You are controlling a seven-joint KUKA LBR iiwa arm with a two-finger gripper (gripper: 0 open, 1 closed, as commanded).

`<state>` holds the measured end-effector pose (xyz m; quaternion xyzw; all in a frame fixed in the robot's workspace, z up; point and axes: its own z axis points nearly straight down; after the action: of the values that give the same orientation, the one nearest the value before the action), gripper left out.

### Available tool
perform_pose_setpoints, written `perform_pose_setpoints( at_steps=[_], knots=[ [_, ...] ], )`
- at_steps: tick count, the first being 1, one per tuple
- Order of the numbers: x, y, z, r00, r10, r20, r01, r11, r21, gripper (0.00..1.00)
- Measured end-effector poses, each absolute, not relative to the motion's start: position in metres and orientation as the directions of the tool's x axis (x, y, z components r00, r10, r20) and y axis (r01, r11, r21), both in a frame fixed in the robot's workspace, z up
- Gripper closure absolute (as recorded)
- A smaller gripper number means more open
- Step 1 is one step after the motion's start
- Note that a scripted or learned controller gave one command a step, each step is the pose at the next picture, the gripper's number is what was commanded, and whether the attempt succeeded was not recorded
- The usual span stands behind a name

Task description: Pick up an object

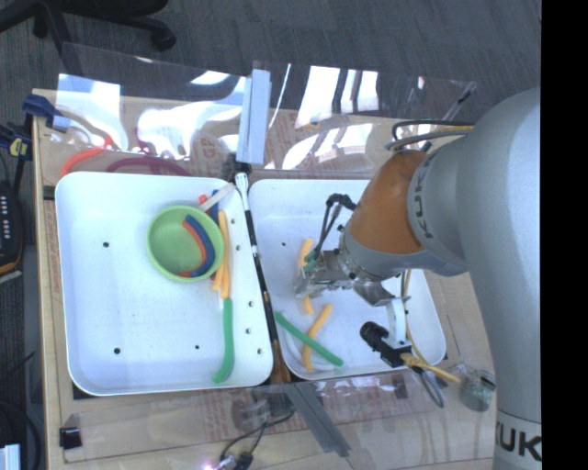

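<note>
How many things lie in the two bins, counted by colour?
Green: 3, a bowl, a long stick in the left bin, a stick in the right bin.
Orange sticks: at least 4, one at.
Total: at least 7; the arm hides part of the right bin.

This is a robotics lab or test cell. A big grey industrial arm (pixel 478 193) marked KUKA reaches over a bench (pixel 184 418) bearing two shallow white bins (pixel 110 312), set side by side as a fixed work station. Clear plastic sheeting (pixel 312 101) stands along the bench's far edge, catching glare. Loose cables (pixel 83 147) lie at the far left corner, and clamps and brackets (pixel 303 413) sit on the near edge. The floor is dark office carpet (pixel 367 32), with the wheeled base of a chair (pixel 138 23) at the top.
</note>
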<state>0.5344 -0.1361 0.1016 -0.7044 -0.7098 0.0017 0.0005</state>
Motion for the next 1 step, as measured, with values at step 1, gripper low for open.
perform_pose_setpoints(
  at_steps=[1],
  knots=[
    [0.5345, -0.1360, 0.1017, -0.008, 1.000, -0.002, 1.000, 0.008, -0.003, 0.00]
  ],
)
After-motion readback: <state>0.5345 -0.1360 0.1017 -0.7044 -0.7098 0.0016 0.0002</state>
